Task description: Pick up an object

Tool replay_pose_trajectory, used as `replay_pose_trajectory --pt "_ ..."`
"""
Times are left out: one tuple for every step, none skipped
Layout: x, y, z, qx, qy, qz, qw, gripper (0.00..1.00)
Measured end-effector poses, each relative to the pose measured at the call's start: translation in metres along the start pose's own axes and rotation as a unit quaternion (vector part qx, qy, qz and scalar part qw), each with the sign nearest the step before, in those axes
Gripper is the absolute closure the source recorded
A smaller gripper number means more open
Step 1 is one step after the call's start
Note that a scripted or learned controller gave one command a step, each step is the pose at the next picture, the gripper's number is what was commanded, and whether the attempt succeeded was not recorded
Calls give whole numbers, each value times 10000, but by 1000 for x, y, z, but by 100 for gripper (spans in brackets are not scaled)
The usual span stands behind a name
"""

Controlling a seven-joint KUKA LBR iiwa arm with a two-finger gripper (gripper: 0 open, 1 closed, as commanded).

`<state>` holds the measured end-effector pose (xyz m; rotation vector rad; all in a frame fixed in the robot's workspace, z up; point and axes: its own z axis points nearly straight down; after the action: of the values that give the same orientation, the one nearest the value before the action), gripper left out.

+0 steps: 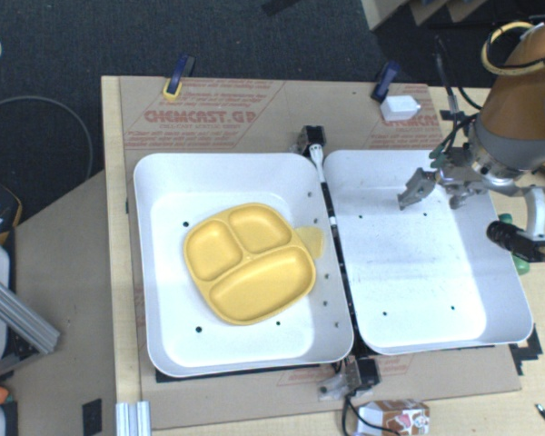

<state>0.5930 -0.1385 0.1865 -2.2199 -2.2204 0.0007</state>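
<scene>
Yellow plate: a divided plastic plate [248, 263] with three compartments is lying in the left bin [159, 198], roughly in its middle, flat on the floor of the bin.
Small yellow piece: a paler bit [311, 240] is peeking out at the plate's right edge, touching it; what it is cannot be told.
Claw: the gripper [439, 193] is hanging over the upper part of the right bin [436, 289], with its two fingers spread apart and nothing between them.
Arm: the grey arm with its orange band [518, 98] is reaching in from the right side of the view.
Direction: the plate is lying well apart from the claw, toward the left and lower in the view, across the divider where the two bins are meeting.
Long axis: the plate is running on a slant, from upper left to lower right.
Judgement: the claw is likely needing to cross to the left bin and close over the plate's rim, since the plate's body looks too broad for the fingers.
</scene>
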Motion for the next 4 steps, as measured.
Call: replay_pose_trajectory --pt "56 -63 -166 -98 -2 -33 9999 0" --pt "82 -113 -216 -47 -3 -18 10000 0" --pt "80 -110 -223 -41 -15 -11 10000 100" --pt "149 -114 -193 19 6 -40 10000 100"
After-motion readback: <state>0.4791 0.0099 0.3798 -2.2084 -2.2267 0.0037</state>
